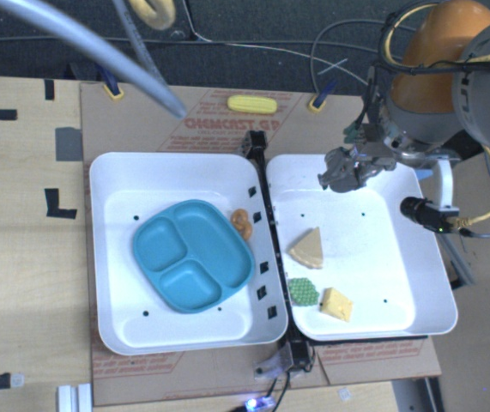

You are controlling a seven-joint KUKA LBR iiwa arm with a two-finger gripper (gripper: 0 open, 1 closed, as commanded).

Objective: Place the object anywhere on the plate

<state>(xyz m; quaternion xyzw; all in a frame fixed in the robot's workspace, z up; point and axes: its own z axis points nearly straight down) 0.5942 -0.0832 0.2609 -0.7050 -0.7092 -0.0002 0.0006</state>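
Camera view from above the bench: the grey KUKA arm's two-finger gripper point(347, 175) hangs over the far left part of the right-hand shallow white bin point(416, 256), and whether it is released or clenched cannot be told from here. Nothing is seen in its grasp. Candidate objects lie nearer and slightly left of it: a pale tan wedge-shaped piece point(308, 249), a small green textured round point(303, 292) and a yellow cube-like block point(336, 304). The blue three-compartment plastic plate point(193, 254) sits well apart in the left-hand white bin point(116, 230), across the black divider, with a small brown lump point(241, 222) just beside its far right rim. Both bins rest on brown cardboard over a pale wooden bench.
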